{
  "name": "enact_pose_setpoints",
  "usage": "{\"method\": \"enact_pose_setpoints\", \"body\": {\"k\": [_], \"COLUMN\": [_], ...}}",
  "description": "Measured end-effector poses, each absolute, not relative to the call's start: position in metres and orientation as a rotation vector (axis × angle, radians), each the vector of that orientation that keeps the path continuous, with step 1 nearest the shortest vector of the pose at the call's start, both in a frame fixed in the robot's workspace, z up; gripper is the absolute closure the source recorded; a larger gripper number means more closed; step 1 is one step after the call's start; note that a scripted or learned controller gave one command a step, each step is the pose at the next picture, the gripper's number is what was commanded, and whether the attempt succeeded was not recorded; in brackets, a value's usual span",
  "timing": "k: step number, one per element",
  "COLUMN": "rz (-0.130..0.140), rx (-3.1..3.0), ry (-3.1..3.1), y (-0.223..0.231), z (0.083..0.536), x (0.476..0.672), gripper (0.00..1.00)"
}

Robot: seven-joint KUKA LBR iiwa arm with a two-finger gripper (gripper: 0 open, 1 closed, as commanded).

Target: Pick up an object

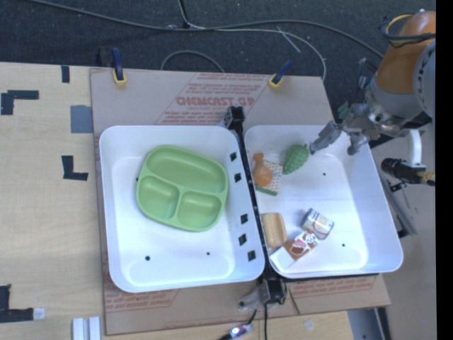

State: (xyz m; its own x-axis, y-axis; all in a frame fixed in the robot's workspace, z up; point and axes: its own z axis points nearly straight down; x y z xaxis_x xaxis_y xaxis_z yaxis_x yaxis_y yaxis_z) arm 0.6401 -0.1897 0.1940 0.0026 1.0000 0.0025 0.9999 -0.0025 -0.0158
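Over right bin [368, 190] far edge: tool [338, 139] fingers apart, beside green object [296, 159]; centre floor open

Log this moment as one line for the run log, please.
claw: open, holding nothing, over right bin back edge | nearest: green toy | left bin: green tray | pick: not yet done

Two white bins [113, 211]; one green divided plate [182, 188]; five small items [296, 159] in the right bin; two clamps [117, 69].

Even bright light, soft shadows, slight blur
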Motion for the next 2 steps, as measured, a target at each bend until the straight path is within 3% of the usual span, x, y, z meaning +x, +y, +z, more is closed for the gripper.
{"method": "enact_pose_setpoints", "body": {"k": [1, 2], "rz": [0.002, 0.007], "rx": [-2.219, -2.218], "ry": [-2.222, -2.22], "y": [-0.189, -0.186], "z": [0.203, 0.159], "x": [0.643, 0.64], "gripper": [0.0, 0.0]}}
